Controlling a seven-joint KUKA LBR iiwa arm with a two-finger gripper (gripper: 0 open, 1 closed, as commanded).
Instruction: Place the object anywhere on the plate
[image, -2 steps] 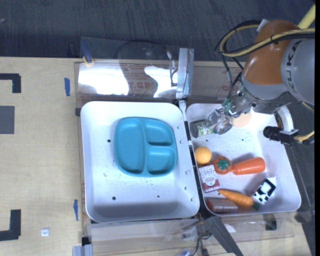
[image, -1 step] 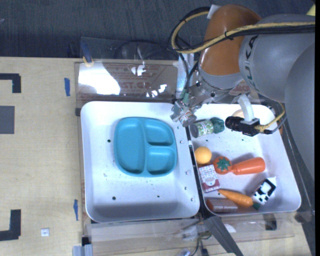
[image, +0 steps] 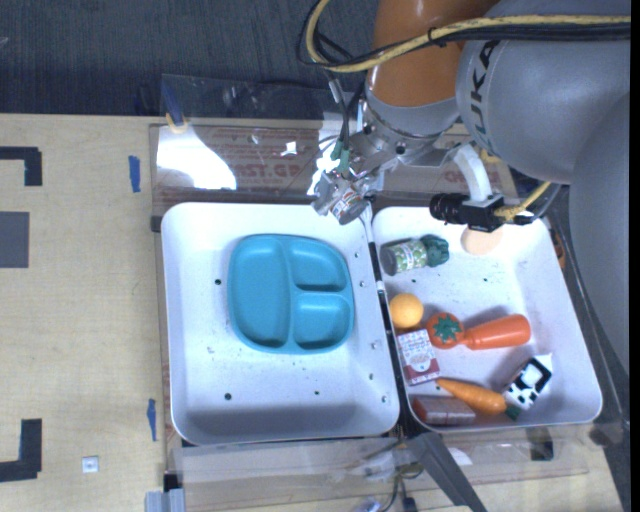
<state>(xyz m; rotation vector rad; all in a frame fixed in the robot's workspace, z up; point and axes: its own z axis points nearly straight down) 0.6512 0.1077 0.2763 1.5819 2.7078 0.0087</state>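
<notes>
Although the job is to set an object on the plate, nothing in this slanted overhead look shows that done yet. Nearest the viewer, along the near edge of the right bin (image: 575, 400), lie a dark sausage-like piece (image: 440, 411), a small carrot (image: 472, 396) and a black-and-white toy (image: 527, 383). Just beyond them sit a red packet (image: 417, 356), a larger carrot with a red-and-green end (image: 480, 332) and an orange ball (image: 406, 311). Farther back in the same bin, a green bottle (image: 417, 254) lies on its side, and a pale egg-like piece (image: 483, 240) rests near the far wall.

In the left bin (image: 195, 330), the blue plate (image: 291, 292) sits with its three compartments bare; I see no object on it.

Farthest away, my tool (image: 343, 196) hangs over the far end of the divider between the two bins, just beyond the plate's far right corner and near the bottle. It looks metallic and blurred there, and I cannot tell how it is set or whether anything is in it.

I judge the task still at an early stage: the candidate objects all rest in the right bin, and both the pick and the placing onto the plate appear to remain.
</notes>
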